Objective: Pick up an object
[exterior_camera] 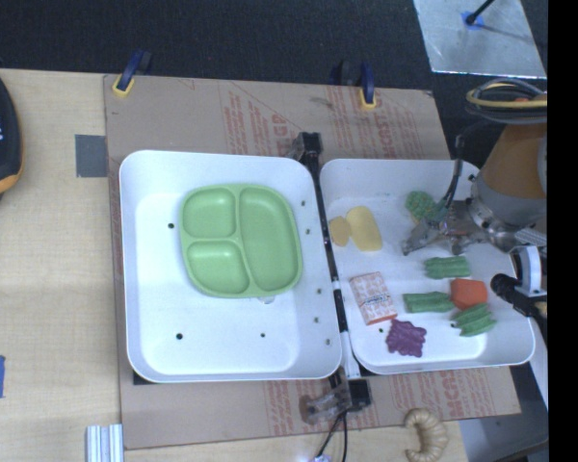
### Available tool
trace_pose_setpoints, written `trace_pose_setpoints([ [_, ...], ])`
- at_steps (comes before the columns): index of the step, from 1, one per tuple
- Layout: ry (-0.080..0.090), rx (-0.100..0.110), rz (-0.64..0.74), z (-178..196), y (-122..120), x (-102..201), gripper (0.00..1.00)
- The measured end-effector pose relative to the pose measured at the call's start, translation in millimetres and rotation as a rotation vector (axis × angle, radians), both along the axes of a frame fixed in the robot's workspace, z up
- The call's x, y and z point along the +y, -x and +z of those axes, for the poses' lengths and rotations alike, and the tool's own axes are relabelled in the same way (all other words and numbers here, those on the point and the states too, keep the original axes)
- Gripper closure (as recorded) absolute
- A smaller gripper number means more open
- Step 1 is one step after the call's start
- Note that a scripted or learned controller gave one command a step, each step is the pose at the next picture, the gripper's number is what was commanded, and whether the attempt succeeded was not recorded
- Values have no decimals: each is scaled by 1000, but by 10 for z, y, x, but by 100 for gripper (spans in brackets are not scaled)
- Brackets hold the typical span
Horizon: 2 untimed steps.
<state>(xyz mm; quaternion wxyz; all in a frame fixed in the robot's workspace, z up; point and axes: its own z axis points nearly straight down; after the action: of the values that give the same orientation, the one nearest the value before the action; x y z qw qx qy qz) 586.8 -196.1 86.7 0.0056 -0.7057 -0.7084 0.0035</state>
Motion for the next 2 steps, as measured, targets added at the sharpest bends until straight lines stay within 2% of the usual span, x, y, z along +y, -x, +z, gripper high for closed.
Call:
trace_pose_setpoints([
  [1, 5, -17, 3, 64, -727, -153, 0],
  [2, 1, -3, -1, 48, -63, 193, 0],
])
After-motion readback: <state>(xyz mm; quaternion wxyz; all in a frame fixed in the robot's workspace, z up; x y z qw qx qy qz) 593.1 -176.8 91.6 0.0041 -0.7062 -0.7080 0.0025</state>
